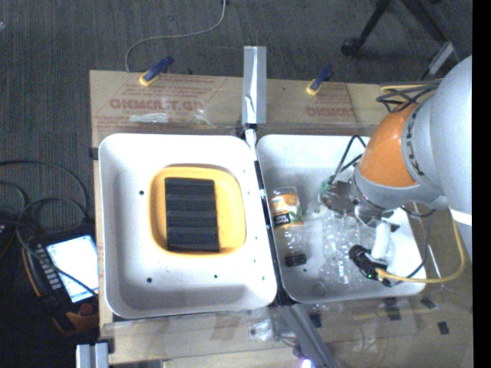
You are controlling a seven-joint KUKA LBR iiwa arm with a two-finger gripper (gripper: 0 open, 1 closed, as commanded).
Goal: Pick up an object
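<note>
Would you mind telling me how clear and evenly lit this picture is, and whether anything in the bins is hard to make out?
In the camera view, lighting is soft and even, with faint shadows; the white bins look bright without washing out. The image is slightly soft and grainy. The yellow tray reads clearly, while the clear plastic item in the right bin is hard to outline. The arm is a blurred, pale mass.

Two white bins [115, 205], one yellow tray [157, 213], one bottle [288, 225], two clamps [156, 70]
</note>
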